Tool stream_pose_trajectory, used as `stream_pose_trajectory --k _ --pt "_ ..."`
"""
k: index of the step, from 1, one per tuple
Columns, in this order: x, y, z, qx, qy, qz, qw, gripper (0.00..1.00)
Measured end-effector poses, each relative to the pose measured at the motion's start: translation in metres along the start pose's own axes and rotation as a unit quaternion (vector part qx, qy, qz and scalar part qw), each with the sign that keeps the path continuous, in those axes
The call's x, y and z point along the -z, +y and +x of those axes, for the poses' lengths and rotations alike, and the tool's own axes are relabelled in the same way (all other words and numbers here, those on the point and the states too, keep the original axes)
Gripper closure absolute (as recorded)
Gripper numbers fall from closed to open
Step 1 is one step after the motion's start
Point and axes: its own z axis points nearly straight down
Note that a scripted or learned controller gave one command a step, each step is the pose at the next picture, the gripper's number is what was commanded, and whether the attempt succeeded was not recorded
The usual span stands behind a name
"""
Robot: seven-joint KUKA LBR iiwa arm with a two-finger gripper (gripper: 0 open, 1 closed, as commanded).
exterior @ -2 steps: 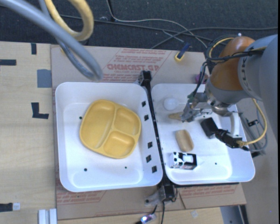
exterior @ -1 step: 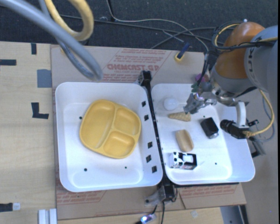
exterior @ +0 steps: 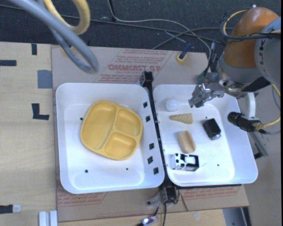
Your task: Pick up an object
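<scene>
The right bin (exterior: 236,166) holds a white ball (exterior: 172,104), a tan wedge (exterior: 182,118), a tan bread-like roll (exterior: 186,141), a small black block (exterior: 211,128) and a black-and-white cow-patterned toy (exterior: 186,162). My gripper (exterior: 197,100) hangs over the bin's back part, just right of the white ball and above the wedge. Nothing shows between its fingers. The arm's orange band (exterior: 247,34) sits above it at the upper right.
The left bin (exterior: 68,126) holds a yellow divided plate (exterior: 112,129). A black divider (exterior: 152,126) runs between the bins. Cables and a grey hose (exterior: 61,32) lie across the cardboard behind the bins. A black fitting (exterior: 240,120) sticks out at the right bin's edge.
</scene>
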Motion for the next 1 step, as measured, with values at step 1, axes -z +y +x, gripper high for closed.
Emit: stream_pose_trajectory --k 1 --pt "0.0205 0.0004 0.0002 -0.001 0.0 0.001 1.0 1.0"
